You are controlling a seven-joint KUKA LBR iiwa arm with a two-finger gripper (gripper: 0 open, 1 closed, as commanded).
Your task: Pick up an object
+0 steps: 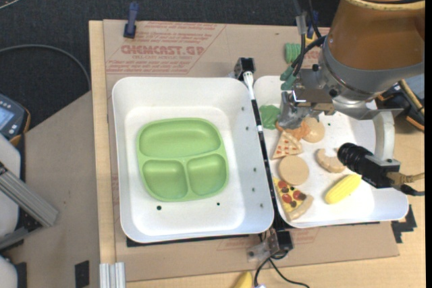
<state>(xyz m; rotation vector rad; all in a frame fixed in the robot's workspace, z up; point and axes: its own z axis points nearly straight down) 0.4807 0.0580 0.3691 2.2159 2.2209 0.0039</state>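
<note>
The right bin (375, 207) holds several toy foods. They are a green leafy piece (269, 117), a peach-coloured piece (312, 131), a pizza slice (288, 145), a round tan disc (294, 170), a second pizza slice (295, 199), a beige curved piece (329, 160) and a yellow piece (342, 188). My gripper (291, 119) hangs low over the bin's far left corner, between the green piece and the peach piece. The grey wrist and orange band above it hide part of the bin's far side.
The left bin (128, 99) carries a green divided plate (181, 157). A black cylindrical part (361, 162) juts over the right bin's right side. A black clip (244, 67) sits where the bins meet at the back. A blue clamp (131, 19) is at the cardboard's far edge.
</note>
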